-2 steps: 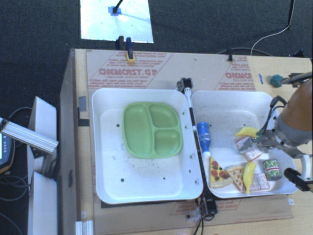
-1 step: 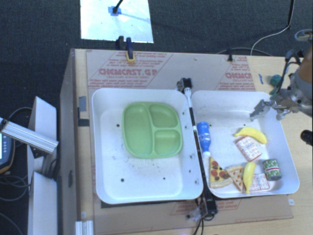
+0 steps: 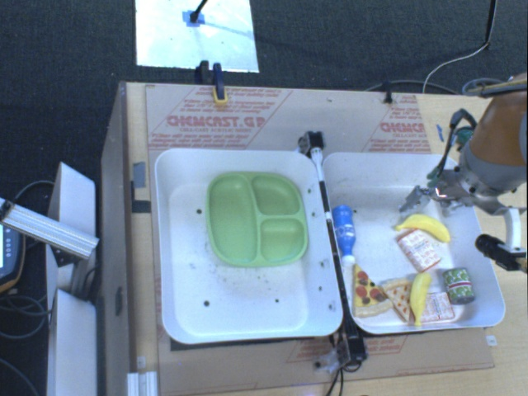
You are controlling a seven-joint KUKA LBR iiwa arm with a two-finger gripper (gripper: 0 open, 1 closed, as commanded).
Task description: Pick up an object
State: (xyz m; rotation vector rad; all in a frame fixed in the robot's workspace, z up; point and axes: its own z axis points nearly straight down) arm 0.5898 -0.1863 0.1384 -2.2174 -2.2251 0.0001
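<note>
a: two white bins (image 3: 247,324) side by side on brown bench. left bin?
b: one green tray (image 3: 256,219).
a: right bin?
b: two bananas (image 3: 425,225), one blue bottle (image 3: 343,231), two pizza slices (image 3: 369,291), one can (image 3: 459,285), two packets (image 3: 419,249).
a: gripper (image 3: 433,195)?
b: above upper banana, fingers spread, gripping nothing.

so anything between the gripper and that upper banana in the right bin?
Nothing visible. The gripper hangs just above and left of the upper banana, with bare bin floor between them. The snack packet lies on the banana's far side.
</note>
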